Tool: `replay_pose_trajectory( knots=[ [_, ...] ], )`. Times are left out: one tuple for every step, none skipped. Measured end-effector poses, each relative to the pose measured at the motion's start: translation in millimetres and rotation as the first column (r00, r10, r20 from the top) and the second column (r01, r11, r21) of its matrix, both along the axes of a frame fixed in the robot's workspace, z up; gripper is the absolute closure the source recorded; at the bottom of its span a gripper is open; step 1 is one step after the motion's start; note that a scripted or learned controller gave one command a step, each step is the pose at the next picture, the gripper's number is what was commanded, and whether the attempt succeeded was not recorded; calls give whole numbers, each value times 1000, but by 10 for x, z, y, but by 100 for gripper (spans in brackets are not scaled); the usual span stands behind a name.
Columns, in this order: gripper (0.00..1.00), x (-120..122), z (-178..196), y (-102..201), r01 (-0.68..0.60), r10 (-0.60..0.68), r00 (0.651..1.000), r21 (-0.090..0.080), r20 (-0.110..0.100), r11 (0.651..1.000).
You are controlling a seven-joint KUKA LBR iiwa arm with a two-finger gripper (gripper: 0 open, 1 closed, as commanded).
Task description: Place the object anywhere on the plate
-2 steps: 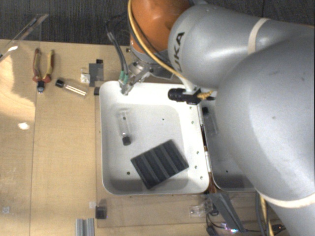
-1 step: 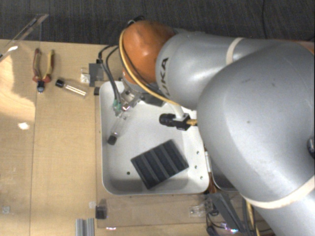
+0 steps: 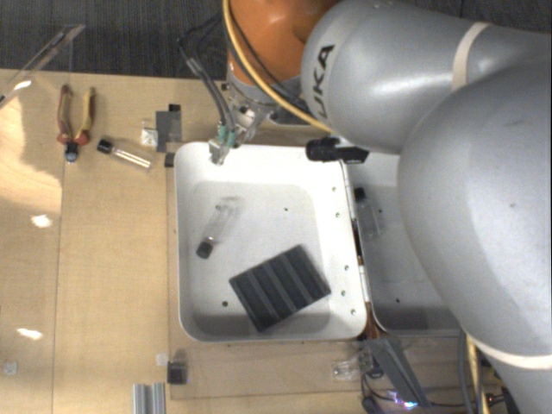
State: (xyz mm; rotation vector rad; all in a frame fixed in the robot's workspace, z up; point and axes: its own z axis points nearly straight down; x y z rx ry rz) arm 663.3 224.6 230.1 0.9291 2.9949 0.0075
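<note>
A clear tube with a black cap (image 3: 215, 228) lies in the left white bin (image 3: 191, 317), in its left half, with the cap pointing toward the near side. A dark ribbed rectangular plate (image 3: 280, 287) lies flat and skewed in the bin's near right part. My gripper (image 3: 223, 141) hangs over the bin's far left corner, well away from the tube and from the plate. The large grey arm with its orange band covers the upper right of the view.
The right bin (image 3: 398, 266) is mostly hidden under the arm. On the wooden bench left of the bins lie red-handled pliers (image 3: 76, 117), another small tube (image 3: 126, 153) and a black bracket (image 3: 169, 126). Small fittings (image 3: 176, 371) sit by the near edge.
</note>
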Motion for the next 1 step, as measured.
replay_pose_trajectory(
  knots=[
    [100,-404,-1327,112,137,-137,991,3,0,991]
  ],
)
